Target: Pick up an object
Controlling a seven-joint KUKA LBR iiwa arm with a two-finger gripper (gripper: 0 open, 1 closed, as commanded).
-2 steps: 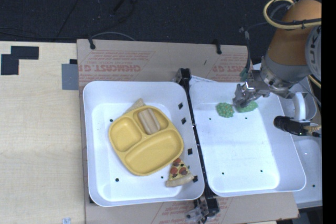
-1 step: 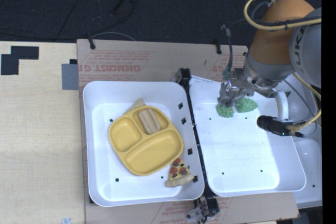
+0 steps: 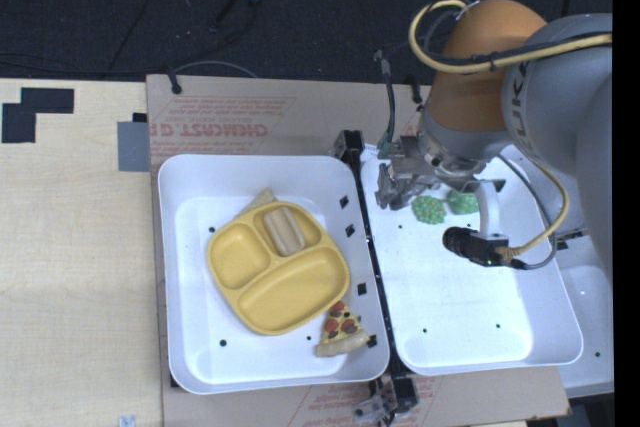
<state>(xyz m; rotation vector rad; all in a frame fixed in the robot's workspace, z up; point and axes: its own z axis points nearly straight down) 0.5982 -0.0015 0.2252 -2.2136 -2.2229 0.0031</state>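
Your likeliest pick is the green knobbly toy (image 3: 430, 209) lying on the floor of the right bin (image 3: 480, 335), toward its far side, just beside the gripper (image 3: 398, 187); a second green piece (image 3: 463, 203) sits just to its right, partly under the wrist. Both look like small moulded play-food, so judge them light, fairly stiff and bumpy, likely to roll or skid on the smooth white plastic if nudged off-centre; close across the widest part of the cluster. You cannot tell from this slant whether the gripper is spread or closed, and nothing shows in it. In the left bin (image 3: 190, 315) lie a glossy yellow divided plate (image 3: 255, 290) holding a tan hot-dog toy (image 3: 285, 231), and a flat pizza slice (image 3: 341, 330) at the plate's near edge
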